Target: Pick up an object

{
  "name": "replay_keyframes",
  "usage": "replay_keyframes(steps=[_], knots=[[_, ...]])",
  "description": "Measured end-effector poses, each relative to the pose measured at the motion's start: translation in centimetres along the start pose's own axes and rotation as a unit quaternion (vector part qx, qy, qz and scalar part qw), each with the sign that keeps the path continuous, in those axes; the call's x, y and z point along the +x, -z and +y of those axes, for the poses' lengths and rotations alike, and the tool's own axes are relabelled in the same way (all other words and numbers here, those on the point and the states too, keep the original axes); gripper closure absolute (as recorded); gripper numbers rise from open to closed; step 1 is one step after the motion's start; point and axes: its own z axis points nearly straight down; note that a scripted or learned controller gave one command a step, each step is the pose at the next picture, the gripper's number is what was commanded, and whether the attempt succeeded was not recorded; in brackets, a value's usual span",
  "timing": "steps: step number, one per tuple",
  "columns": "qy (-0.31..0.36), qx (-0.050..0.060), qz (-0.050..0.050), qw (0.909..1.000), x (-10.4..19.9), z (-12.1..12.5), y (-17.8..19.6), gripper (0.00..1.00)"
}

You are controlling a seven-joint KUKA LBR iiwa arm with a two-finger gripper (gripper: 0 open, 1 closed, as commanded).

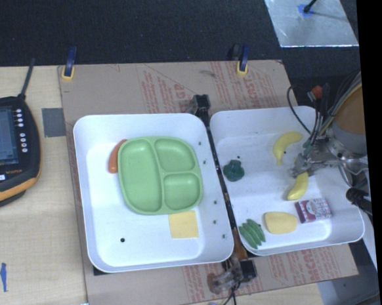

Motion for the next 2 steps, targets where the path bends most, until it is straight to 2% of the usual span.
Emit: replay_keyframes(steps=[1, 2], knots=[[0.0, -0.002, 0.001, 1.0, 9.3, 1.4, 9.9, 1.0], [-0.001, -0.002, 0.001, 1.0, 15.7, 2.4, 13.2, 1.0]])
